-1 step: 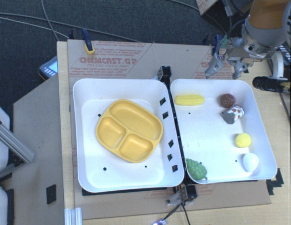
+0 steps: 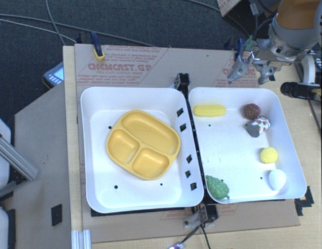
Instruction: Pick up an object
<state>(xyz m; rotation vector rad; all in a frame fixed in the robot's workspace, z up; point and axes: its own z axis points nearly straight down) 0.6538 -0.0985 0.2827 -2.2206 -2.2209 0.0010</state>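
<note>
Yellow corn (image 2: 209, 110) lies well below-left of open jaws

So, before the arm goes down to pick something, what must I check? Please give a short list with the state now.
1. End effector carries nothing: ok, fingers apart.
2. End effector is over a target: not ok, it hangs beyond the right bin's far rim.
3. Yellow ball stands free: ok.
4. Brown ball free: not ok, small toy close beside.
5. Green toy reachable: cannot tell, it sits against the corner wall.
</note>
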